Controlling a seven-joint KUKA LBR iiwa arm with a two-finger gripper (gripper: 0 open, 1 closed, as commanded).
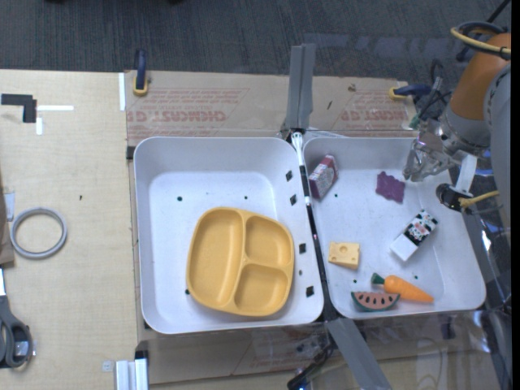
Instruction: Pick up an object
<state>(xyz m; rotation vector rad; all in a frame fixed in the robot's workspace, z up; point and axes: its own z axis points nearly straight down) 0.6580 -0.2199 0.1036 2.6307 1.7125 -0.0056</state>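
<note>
A: Camera view, bench first. What's the surface?

B: Light wood bench top [65, 315], w/ a brown cardboard sheet [211, 104] under the far side of both bins. Dark carpet floor [244, 15] beyond the far edge, chair casters at top left. Roll of grey tape [36, 232] lies at the bench's left, scissors near the bottom-left corner.

A: Bins?

B: Left bin [162, 177] holds a yellow divided plate [241, 261], nothing else. Right bin [455, 291] has the pickable stuff: maroon carton [322, 176] leaning by the divider at the far-left, purple piece [391, 187] far-middle, cheese wedge [344, 254] near-left, black-and-white carton [413, 235] to the right, toy carrot [408, 289] & watermelon slice [375, 301] side by side at the near edge.

A: Arm & pincer?

B: Arm comes in from the right, orange band up top. Gripper [422, 167] sits over the right bin's far-right corner, just right of the purple piece. Nothing seen between its tips; released or clenched, can't tell from this angle.
</note>
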